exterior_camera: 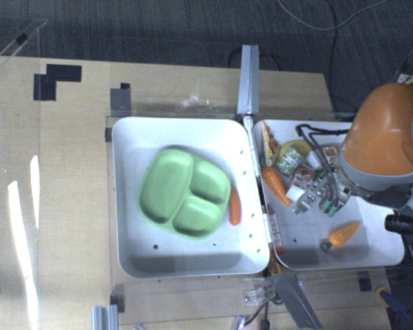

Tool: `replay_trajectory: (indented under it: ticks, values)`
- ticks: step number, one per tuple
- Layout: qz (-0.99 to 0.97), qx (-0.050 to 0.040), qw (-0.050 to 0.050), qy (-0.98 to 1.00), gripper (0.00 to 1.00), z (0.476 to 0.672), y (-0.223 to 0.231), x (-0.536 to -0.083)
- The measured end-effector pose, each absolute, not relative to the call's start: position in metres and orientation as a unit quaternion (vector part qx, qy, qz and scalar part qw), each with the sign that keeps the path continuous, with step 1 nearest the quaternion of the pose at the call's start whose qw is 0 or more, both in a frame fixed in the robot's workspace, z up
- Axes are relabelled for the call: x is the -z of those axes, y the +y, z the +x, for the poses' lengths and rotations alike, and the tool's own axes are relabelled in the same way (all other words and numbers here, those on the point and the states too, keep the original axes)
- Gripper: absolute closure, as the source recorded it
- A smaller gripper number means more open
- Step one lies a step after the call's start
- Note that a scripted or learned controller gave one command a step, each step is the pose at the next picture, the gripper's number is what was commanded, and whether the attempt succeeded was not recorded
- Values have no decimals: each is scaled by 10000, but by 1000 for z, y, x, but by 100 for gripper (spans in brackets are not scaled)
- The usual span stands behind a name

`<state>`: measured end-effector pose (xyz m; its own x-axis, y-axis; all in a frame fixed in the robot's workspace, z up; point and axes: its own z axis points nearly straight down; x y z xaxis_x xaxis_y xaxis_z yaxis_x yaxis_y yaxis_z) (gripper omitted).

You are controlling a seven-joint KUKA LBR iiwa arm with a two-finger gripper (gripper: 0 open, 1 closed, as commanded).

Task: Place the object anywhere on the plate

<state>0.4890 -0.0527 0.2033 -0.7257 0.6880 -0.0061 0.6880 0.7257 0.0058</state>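
Fingers [321, 196], blurred, sit amid clutter [292, 160] in right bin [373, 250], under the arm [384, 135].

The worktop [62, 205] presents a pale wood-look surface, smooth, with a satin sheen and streaks of reflected light. Both white bins, left [127, 246] and right [372, 253], appear to be moulded plastic, smooth and slightly glossy. The green plate [182, 192] looks like plastic with a soft, semi-matt finish and rounded compartment edges. The carrot [235, 207] beside the plate and the carrot [343, 234] in the right bin look like smooth, lightly shiny plastic. The divider post [248, 81] between the bins is brushed grey metal. The arm's orange band [385, 136] is smooth with a dull sheen. The floor [158, 12] carries dark, ribbed carpet, matt and rough.
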Motion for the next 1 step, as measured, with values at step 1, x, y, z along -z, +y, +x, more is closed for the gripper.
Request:
replay_trajectory:
  ticks: [1]
  values:
    - [3218,-12,38,9468,100,489,-51,-200]
